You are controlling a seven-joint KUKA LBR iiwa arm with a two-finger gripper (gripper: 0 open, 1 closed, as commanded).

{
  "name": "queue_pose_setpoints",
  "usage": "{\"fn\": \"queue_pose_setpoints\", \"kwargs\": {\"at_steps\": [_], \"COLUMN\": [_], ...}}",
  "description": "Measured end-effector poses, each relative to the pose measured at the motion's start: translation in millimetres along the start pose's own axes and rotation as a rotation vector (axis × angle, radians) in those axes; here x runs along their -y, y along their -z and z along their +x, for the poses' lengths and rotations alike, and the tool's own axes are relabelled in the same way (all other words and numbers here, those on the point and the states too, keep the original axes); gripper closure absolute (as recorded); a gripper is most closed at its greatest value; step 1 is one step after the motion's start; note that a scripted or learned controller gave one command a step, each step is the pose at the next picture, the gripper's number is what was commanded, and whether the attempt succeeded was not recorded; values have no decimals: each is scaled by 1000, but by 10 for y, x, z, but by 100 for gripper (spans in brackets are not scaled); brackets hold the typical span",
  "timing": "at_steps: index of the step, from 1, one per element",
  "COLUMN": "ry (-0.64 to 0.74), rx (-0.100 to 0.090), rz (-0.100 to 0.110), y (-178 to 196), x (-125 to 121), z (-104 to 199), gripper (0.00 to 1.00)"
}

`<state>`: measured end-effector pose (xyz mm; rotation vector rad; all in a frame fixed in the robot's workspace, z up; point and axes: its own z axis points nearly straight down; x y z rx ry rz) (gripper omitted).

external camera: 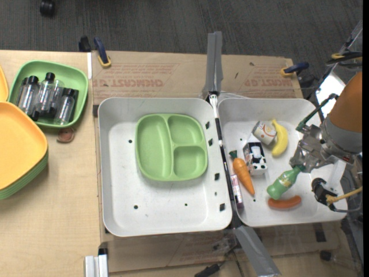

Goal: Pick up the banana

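Observation:
The yellow banana [280, 138] lies in the right bin [305, 109], in its upper middle, curved against a white round object [264, 132]. My gripper [303, 159] hangs low over the right side of that bin, below and to the right of the banana and apart from it. It sits right at the neck of a green bottle [283, 182]; whether it touches the bottle I cannot tell.
The right bin also holds a carrot [244, 175], a black-and-white carton [255, 156] and a red sausage [284, 202]. A green divided plate [172, 147] lies in the left bin [115, 212]. Off to the left stand a green tray of bottles [49, 94] and stacked orange plates [17, 149].

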<state>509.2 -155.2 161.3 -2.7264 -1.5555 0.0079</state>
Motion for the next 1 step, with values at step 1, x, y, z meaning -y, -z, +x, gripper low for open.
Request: {"fn": "queue_pose_setpoints", "kwargs": {"at_steps": [1], "ry": [-187], "rx": [1], "rz": [-1], "y": [289], "x": [-80], "z": [929], "gripper": [100]}}
